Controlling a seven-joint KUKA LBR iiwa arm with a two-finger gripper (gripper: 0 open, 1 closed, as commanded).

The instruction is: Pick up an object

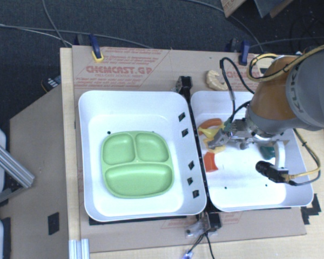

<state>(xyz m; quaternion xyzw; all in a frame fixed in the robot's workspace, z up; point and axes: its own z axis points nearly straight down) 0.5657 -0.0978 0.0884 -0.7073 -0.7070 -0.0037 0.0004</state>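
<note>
The arm [291, 90] hides perhaps half the right bin [243, 198].

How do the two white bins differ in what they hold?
The left bin holds one green divided plate; the right bin holds small items, among them a red piece. The arm's gripper reaches into the right bin, not the left bin. Both are shallow and white.

Bench [124, 69] bears left bin [92, 144], right bin [248, 196].

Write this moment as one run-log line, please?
arm: grey KUKA arm over right white bin | gripper: low by orange and yellow pieces | red block: loose | green divided tray: left white bin
</note>
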